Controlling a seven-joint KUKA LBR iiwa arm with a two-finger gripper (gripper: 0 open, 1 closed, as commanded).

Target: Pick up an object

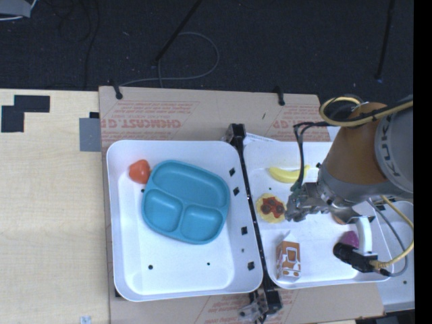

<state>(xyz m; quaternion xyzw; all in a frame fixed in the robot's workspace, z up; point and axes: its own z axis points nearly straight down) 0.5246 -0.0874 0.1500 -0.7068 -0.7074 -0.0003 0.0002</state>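
Right bin [317, 275], near edge: a small carton [288, 259] lies flat, long axis running near to far, ready for a grasp from above. Beyond it, a round pizza toy [271, 208] lies flat, no long axis. The gripper [297, 206] hangs just beside it; grip undetermined. Farther back, a banana [287, 174] lies crosswise. Left bin [125, 262] holds a blue tray [185, 201] and a tomato [139, 171].

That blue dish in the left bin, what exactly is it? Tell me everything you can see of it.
The blue tray is a divided plate with rounded corners, smooth and plastic-looking, in one turquoise colour. Raised ridges split it into three hollows: one long, two smaller. It lies flat, right way up, turned at a slant on the floor of the left bin, toward the bin's far side. An orange-red ball sits close by its upper left corner; contact is unclear.
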